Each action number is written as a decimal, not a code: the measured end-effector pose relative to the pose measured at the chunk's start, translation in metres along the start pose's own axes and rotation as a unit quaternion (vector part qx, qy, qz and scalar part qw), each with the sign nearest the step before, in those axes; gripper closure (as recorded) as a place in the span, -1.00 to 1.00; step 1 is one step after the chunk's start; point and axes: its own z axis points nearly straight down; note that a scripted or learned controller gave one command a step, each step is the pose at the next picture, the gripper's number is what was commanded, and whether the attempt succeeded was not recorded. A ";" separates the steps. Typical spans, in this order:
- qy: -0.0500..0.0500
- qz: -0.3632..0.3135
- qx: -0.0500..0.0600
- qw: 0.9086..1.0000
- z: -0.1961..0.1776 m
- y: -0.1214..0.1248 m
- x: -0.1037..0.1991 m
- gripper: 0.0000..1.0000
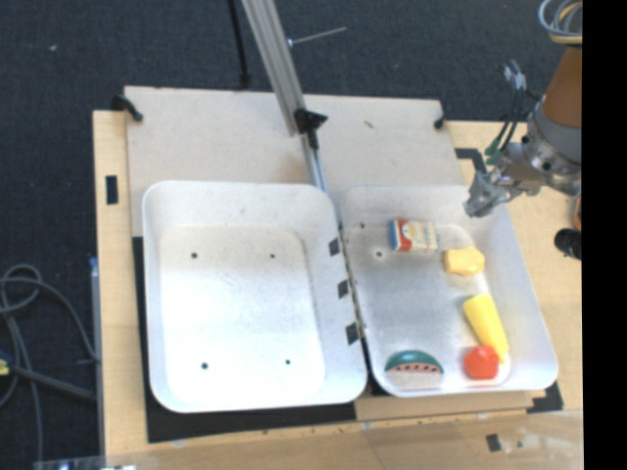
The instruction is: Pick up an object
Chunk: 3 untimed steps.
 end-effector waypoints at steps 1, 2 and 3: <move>0.000 -0.002 0.003 1.000 -0.006 0.001 -0.001 1.00; 0.001 -0.001 0.004 1.000 0.003 -0.004 0.054 1.00; 0.002 -0.001 0.004 1.000 0.007 -0.021 0.112 1.00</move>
